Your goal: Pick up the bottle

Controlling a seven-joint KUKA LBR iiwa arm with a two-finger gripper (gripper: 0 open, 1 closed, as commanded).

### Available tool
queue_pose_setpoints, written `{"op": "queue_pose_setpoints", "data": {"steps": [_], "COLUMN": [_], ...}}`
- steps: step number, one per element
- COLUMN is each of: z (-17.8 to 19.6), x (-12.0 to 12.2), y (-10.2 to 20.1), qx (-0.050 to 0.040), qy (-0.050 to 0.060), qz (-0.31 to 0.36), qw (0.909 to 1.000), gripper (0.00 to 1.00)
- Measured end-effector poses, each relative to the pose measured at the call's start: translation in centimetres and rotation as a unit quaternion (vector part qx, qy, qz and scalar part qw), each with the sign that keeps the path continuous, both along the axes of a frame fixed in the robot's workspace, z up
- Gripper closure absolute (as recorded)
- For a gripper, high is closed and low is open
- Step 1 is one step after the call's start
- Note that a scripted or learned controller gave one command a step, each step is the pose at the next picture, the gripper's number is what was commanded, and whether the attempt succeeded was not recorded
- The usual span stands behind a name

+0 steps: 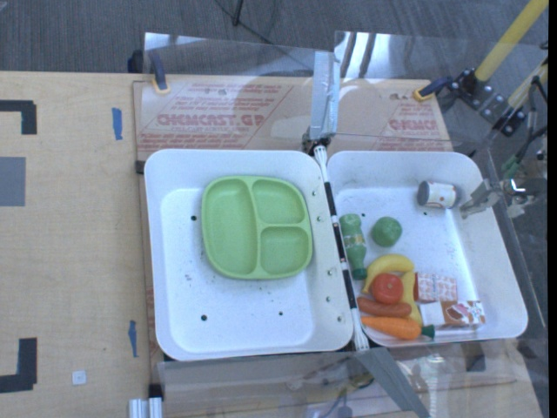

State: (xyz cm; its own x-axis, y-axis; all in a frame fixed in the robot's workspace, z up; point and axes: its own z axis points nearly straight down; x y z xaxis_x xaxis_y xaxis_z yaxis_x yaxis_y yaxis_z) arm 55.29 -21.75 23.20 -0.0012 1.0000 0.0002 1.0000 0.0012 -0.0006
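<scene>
Bottle [352, 242] against right bin's [487, 259] left wall

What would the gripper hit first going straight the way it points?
Probably the small white-and-grey cylinder just left of the gripper, not the green bottle farther left and lower in the view; depth is unclear.

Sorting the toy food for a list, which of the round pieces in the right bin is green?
The green ball beside the bottle. The other round piece, the tomato, is red and sits lower, by the banana.
</scene>
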Motion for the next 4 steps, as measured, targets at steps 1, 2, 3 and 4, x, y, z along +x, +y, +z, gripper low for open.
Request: {"op": "queue_pose_setpoints", "data": {"steps": [1, 2, 3, 4], "z": [-10.2, -14.3, -13.2, -14.2], "x": [4.0, 3.6, 3.7, -0.6], "y": [7.4, 11.4, 11.3, 7.0], "qx": [-0.0013, -0.0011, -0.0025, -0.0018], "qy": [-0.006, -0.006, -0.007, -0.006], "qz": [0.124, -0.02, -0.02, 0.044], "qw": [0.9922, 0.9998, 0.9998, 0.999], "gripper": [0.0, 0.0, 1.0, 1.0]}}
